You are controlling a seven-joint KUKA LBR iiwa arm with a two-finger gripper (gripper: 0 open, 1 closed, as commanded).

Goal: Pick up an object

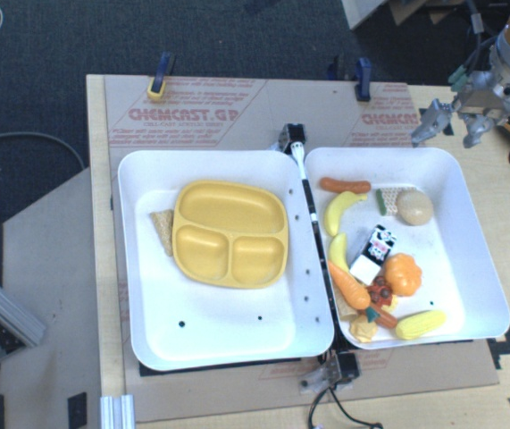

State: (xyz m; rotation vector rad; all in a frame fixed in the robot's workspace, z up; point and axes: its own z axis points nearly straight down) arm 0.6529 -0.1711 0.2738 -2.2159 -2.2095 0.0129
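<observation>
Red print reading "CHEMCAST G.P" runs across the brown sheet (pixel 237 105) on the surface, just behind the left bin (pixel 138 239), and repeats, partly covered, behind the right bin (pixel 469 204); the smaller lines under it are too fine to read. A yellow clamp (pixel 157 83) and a blue clamp (pixel 362 79) pin the sheet's far edge.

In the left bin a yellow divided plate (pixel 230 233) lies near the middle, with a tan wedge (pixel 162 229) poking out from under its left side, mostly hidden. Open white floor remains in front of the plate.

The right bin is crowded along its left and front. From that bin's left wall: a banana (pixel 339 211), an orange sausage-like piece (pixel 345 185) behind it, a carrot (pixel 350 286), a black-and-white cow-patterned carton (pixel 378 244), an orange pumpkin (pixel 402 273), a beige round item (pixel 414 207) and a yellow corn cob (pixel 420 323) by the front rim. Small red pieces beneath the pumpkin are hard to identify. The bin's right half is bare.

The gripper (pixel 455 125) hangs beyond the right bin's far right corner, fingers spread apart, holding nothing.
</observation>
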